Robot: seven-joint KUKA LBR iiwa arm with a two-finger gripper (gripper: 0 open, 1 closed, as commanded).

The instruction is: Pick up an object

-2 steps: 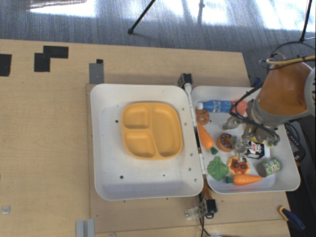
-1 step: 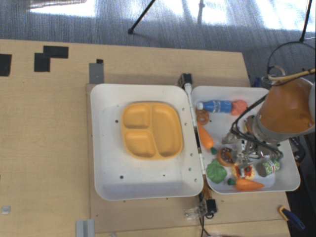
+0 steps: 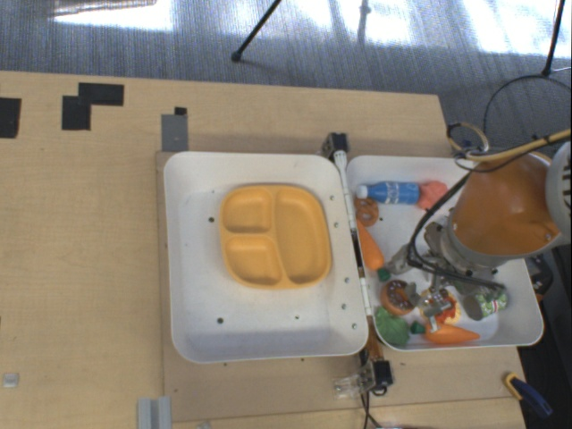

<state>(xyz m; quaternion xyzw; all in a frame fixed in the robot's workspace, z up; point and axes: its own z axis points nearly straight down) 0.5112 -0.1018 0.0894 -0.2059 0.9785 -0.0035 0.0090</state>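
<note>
In the right bin, beside the left bin that holds a yellow divided plate, the gripper hangs low over the toys near an orange carrot, its jaws' state beyond telling, with a blue bottle at the bin's far side.
</note>
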